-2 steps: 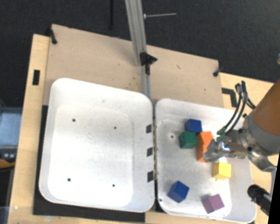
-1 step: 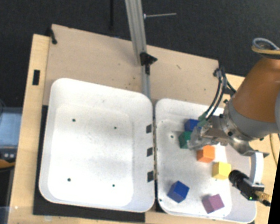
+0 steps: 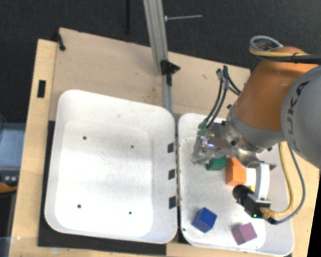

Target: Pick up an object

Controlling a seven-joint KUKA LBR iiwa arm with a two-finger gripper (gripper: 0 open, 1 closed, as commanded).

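My gripper (image 3: 208, 155) hangs low in the upper left part of the right bin (image 3: 215, 239), under the orange wrist band. A green object (image 3: 218, 164) lies right at its tip, partly hidden by the wrist. An orange block (image 3: 236, 172) sits just to the right of it. Nearer the front of the bin lie a blue cube (image 3: 205, 219) and a purple cube (image 3: 244, 233), both apart from the gripper. The fingers are hidden by the wrist body.
The left bin (image 3: 111, 165) lies beside the right one, with a narrow divider between them. A slanted metal rail (image 3: 156, 29) rises behind the bins. Cables and a black connector (image 3: 249, 202) hang off the wrist over the right bin.
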